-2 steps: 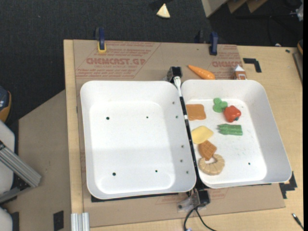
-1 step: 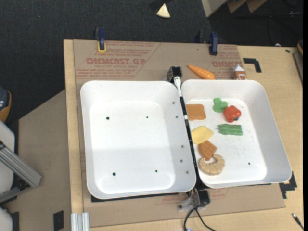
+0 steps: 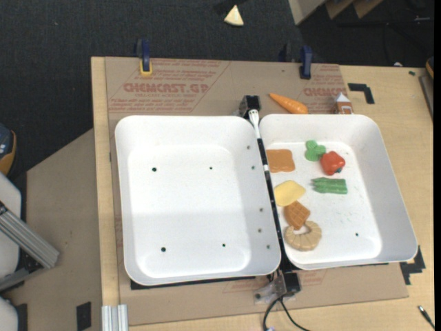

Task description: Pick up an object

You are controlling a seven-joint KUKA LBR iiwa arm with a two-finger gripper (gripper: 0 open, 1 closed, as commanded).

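Two white bins sit side by side on a brown board (image 3: 207, 81) printed in red with "CHEMCAST G.P"; a fainter red print repeats at the board's 1 o'clock corner. The left bin (image 3: 138, 185) has only dark dots on its floor. The right bin (image 3: 386, 205) holds toy food: an orange slab (image 3: 280, 160), green piece (image 3: 314, 149), red pepper (image 3: 333, 161), green beans (image 3: 329, 185), yellow piece (image 3: 289, 192), waffle (image 3: 298, 214) and tan ring (image 3: 304, 236). A carrot (image 3: 289, 103) lies on the board at the right bin's 11 o'clock. The gripper's state cannot be told.
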